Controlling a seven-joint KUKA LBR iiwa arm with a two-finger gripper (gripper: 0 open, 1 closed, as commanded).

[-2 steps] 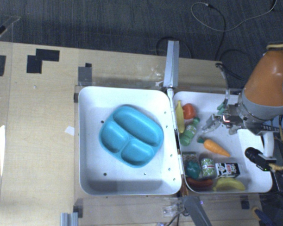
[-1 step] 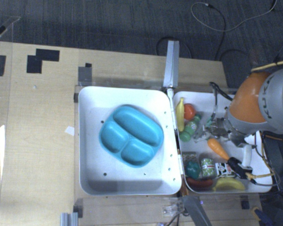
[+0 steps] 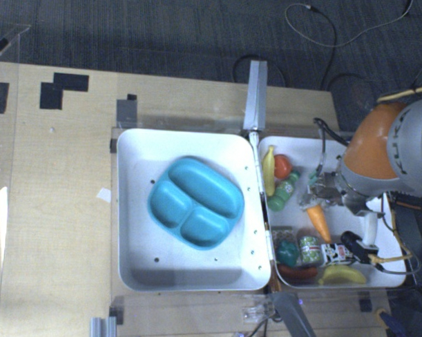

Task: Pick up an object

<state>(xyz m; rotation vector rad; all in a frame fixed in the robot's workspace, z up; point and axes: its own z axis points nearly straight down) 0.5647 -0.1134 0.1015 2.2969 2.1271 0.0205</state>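
The wooden surface is seen carrying 2 white bins side by side. The left bin is occupied by a blue 3-compartment tray. The right bin is crowded with toy food, and the grey arm with its orange band is reached over it from the right.

The hand is placed low in the right bin, just above the orange carrot; whether it is apart or together cannot be told. A yellow banana, a red tomato and a green bottle are found near the dividing wall, and a second banana at the front.

The approach step is judged to be in hand. Next, a descent onto 1 item, probably the carrot, is called for.
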